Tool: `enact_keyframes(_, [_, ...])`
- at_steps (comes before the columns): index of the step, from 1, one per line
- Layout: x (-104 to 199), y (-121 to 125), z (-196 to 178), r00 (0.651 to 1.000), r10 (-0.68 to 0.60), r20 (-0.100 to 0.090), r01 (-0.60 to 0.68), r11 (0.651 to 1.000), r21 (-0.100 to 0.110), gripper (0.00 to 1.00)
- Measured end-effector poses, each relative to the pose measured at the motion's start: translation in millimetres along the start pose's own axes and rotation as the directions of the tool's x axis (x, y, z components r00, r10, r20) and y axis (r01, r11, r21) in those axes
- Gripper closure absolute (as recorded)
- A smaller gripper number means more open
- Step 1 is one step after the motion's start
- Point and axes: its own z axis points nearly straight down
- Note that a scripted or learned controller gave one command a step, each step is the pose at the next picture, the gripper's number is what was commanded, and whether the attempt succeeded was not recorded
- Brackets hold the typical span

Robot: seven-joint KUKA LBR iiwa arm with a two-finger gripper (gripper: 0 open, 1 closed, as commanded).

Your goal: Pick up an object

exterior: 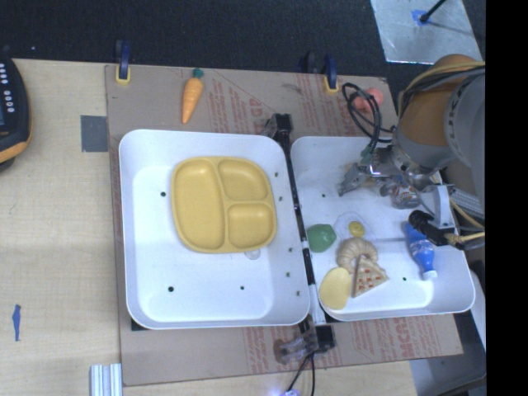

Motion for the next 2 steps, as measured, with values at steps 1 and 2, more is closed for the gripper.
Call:
enact_keyframes(1, [25, -92, 1, 1.000, 0.003, -0.005, -0.003, 1.000, 0.016, 0.00])
enact_keyframes(2, [25, 0, 0, 1.000, -0.001, -0.001, 0.001, 1.000, -0.002, 0.00])
